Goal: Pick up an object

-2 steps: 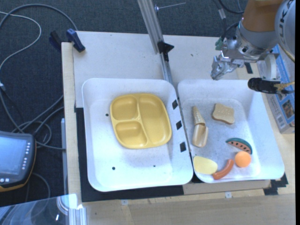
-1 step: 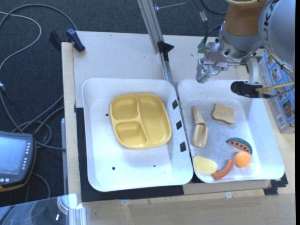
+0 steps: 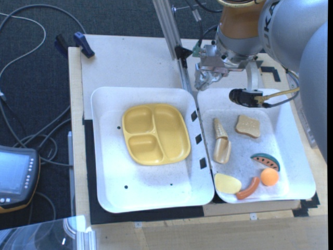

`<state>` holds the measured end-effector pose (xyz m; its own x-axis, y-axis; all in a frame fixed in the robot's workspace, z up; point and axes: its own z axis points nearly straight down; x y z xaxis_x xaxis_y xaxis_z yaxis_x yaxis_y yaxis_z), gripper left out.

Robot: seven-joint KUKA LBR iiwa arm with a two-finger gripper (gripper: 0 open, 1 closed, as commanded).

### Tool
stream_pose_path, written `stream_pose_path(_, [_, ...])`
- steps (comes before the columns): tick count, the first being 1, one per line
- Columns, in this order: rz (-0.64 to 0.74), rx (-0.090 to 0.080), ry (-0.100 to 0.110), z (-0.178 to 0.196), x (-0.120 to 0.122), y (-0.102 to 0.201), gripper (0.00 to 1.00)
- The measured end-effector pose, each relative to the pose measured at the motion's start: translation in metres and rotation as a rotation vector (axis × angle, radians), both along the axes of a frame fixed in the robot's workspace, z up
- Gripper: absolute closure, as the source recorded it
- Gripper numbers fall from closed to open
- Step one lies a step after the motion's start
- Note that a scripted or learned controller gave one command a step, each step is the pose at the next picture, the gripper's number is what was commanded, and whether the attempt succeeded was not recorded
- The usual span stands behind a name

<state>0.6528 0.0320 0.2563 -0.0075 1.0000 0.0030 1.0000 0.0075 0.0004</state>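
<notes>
Inventory from my remote station, all places given relative to the yellow divided plate (image 3: 155, 134).

- Yellow divided plate: three compartments, nothing in them, lying in the left bin (image 3: 104, 191).
- Right bin (image 3: 291, 139): just right of the plate, holding every candidate object.
- Toy ice-cream cone (image 3: 221, 142): nearest the plate's right edge, lying lengthwise.
- Toy bread slice (image 3: 247, 126): further right, slightly above plate level.
- Toy watermelon wedge (image 3: 265, 161) and orange ball (image 3: 269, 177): far right, lower.
- Yellow lemon-like piece (image 3: 228, 183) and red sausage (image 3: 247, 188): below and right of the plate, touching or nearly so.
- Pincer (image 3: 204, 81): above the plate's upper right corner, over the bins' shared rim; I cannot tell whether it is released or clenched, and I see nothing in it.

Handling note, my judgement: nothing is picked yet. I would choose the bread slice, since it lies apart from its neighbours, centre over it before descending, and avoid the crowded lower cluster.
</notes>
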Motion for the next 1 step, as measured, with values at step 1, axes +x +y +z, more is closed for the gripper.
stream_pose_path(1, [-0.002,-0.002,0.005,-0.0163,-0.0024,0.0508,1.0])
